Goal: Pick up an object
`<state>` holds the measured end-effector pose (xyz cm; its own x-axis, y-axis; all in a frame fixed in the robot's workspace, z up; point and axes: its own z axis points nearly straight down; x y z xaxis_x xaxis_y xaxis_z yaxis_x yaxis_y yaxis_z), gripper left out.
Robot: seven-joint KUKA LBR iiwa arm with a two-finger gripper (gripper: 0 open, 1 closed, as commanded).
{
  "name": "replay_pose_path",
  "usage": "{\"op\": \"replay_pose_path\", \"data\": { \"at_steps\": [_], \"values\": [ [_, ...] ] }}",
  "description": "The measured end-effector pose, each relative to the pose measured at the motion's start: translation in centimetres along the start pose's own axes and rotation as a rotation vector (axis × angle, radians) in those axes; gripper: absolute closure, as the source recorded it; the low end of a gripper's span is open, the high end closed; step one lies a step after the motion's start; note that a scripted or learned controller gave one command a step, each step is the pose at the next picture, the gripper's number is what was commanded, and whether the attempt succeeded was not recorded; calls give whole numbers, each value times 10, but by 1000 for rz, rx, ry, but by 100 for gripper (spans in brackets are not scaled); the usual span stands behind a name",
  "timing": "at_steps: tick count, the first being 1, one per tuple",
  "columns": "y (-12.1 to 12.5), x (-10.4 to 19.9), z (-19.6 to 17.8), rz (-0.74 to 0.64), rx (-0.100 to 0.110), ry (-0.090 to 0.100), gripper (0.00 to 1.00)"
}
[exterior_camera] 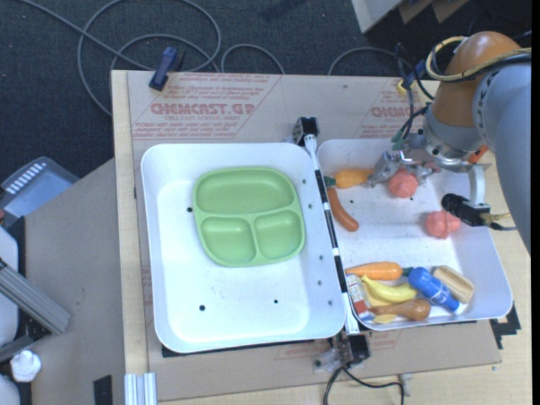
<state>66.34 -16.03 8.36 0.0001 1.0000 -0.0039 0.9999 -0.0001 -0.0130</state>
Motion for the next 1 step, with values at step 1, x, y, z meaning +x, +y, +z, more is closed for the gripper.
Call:
{"op": "replay_pose_path", "data": {
  "at_steps": [1],
  "values": [
    [3,3,-12,-1,-14,2,100]
  ]
}}
